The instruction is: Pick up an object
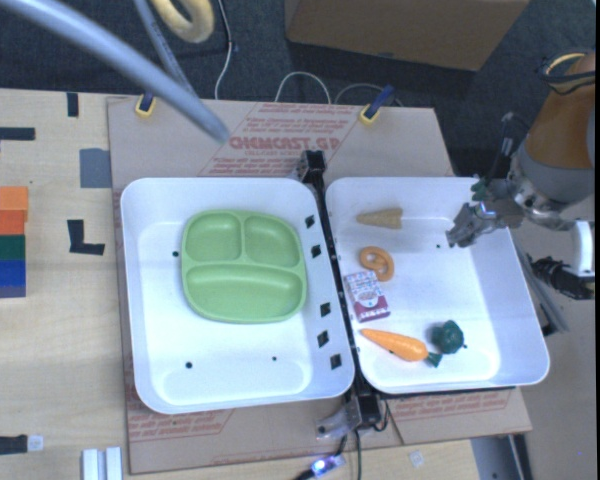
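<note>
Nearest the camera, in the right bin (515,363), a toy carrot (395,344) is seen lying close to the front wall, its long axis running roughly left to right with a slight downward slant; the orange tip points toward the divider between the bins and the green leafy end (446,337) points toward the right wall. Just behind it, a small pink packet (366,296) lies flat beside the divider, its long axis running front to back. Further back a pretzel-shaped piece (376,261) is placed, and behind that a tan cone-like piece (381,218), whose long axis runs left to right with the narrow end toward the divider. The tool (464,225) is held at the far right side of this bin, near the back wall, and no object is seen between its parts; whether it is spread or pressed together cannot be told at this size. From the tool, every candidate lies toward the view's left: the cone piece is nearest and almost level with it, the pretzel is left and a little forward, while the carrot is well apart, toward the front. It is judged that a grasp on the cone would call for a short move leftward and a closing across its short axis. In the left bin (140,298), a green divided plate (245,266) is set, well apart from the tool.
</note>
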Available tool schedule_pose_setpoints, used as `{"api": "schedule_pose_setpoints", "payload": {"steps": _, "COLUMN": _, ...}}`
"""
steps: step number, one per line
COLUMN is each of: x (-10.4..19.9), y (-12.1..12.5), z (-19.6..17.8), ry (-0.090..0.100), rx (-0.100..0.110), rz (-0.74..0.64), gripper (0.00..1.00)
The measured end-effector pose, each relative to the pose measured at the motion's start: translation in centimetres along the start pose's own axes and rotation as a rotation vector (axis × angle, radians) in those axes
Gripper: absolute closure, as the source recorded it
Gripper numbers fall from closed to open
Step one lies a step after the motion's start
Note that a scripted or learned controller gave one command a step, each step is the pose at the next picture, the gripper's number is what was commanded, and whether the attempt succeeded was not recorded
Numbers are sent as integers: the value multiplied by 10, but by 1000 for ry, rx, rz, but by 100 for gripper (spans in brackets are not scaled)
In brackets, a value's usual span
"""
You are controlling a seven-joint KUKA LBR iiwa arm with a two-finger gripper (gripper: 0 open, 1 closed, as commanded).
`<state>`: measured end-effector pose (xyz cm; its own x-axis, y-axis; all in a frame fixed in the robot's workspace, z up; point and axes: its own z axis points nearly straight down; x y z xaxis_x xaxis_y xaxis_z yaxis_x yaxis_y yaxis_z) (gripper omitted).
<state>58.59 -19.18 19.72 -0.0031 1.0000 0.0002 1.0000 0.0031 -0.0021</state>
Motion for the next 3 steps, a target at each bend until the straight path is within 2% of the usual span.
{"api": "schedule_pose_setpoints", "payload": {"steps": 2, "x": 101, "y": 5, "z": -11, "ry": 2, "rx": 4, "rz": -5, "gripper": 100}}
{"api": "schedule_pose_setpoints", "payload": {"steps": 3, "x": 151, "y": 8, "z": -3, "ry": 0, "rx": 6, "rz": -3, "gripper": 100}}
